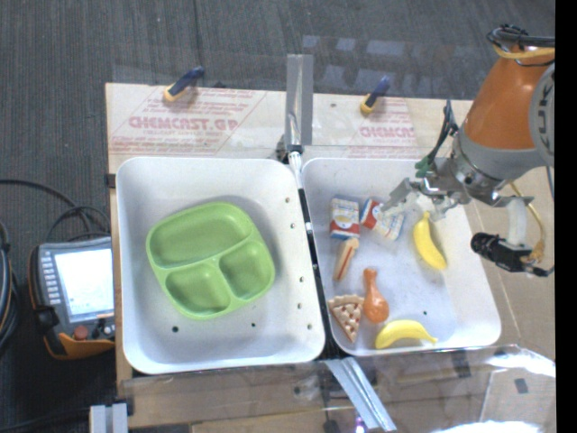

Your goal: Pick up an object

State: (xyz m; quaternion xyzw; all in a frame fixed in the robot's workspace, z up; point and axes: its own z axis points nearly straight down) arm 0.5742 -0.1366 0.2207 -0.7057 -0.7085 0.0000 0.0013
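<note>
The likeliest target is the small red-and-white carton (377, 216) in the upper part of the right bin (482, 318), lying just beside a second carton (343, 216). We see the gripper (403, 198) poised directly over it, fingers apart and straddling its right end, nothing clamped between them. A banana (430, 242) lies near on the right; a hot dog (346, 258), drumstick (373, 298), pizza slice (346, 314) and second banana (405, 334) lie further down the bin. We judge the step as final approach. Next, we require a short descent, then closure without nudging the neighbouring carton. The left bin (135, 206) holds a green divided plate (210, 258).
</note>
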